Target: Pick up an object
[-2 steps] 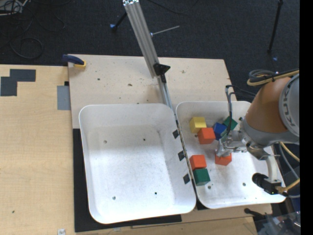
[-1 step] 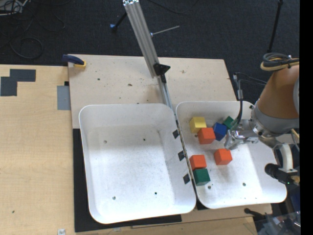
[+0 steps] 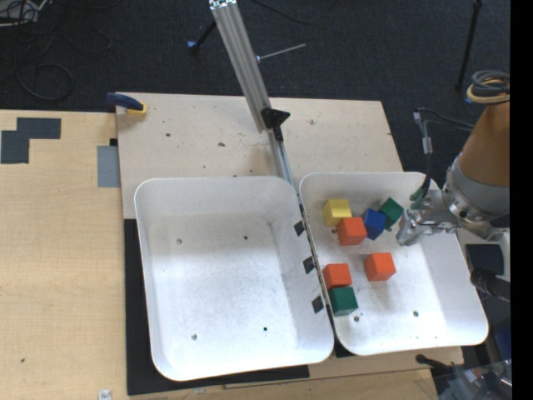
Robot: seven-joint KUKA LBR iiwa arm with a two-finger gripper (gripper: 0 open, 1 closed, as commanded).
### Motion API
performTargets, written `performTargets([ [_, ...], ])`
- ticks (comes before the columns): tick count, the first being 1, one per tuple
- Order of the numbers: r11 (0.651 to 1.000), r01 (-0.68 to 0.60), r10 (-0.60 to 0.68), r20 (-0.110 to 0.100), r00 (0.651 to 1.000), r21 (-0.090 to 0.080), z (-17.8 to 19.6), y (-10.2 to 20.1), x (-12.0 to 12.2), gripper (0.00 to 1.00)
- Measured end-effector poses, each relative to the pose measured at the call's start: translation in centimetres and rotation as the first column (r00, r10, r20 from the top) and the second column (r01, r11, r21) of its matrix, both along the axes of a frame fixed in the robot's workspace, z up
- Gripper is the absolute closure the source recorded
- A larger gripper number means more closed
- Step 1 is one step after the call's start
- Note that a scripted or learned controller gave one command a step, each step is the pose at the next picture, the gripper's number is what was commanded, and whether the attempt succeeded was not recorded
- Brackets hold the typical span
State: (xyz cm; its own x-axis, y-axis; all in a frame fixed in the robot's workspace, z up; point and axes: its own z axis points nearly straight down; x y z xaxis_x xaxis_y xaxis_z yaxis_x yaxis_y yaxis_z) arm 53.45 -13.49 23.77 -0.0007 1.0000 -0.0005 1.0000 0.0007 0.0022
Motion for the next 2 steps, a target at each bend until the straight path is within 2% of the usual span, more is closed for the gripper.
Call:
performTargets([
  [1,1.000,-0.002,0.002,-0.001,1.000,0.000,2.6,-0.1,0.0,1.00],
  [2,1.000,-0.004,0.004,-0.003,1.000,0.002,2.8,4.5,0.8,1.00],
])
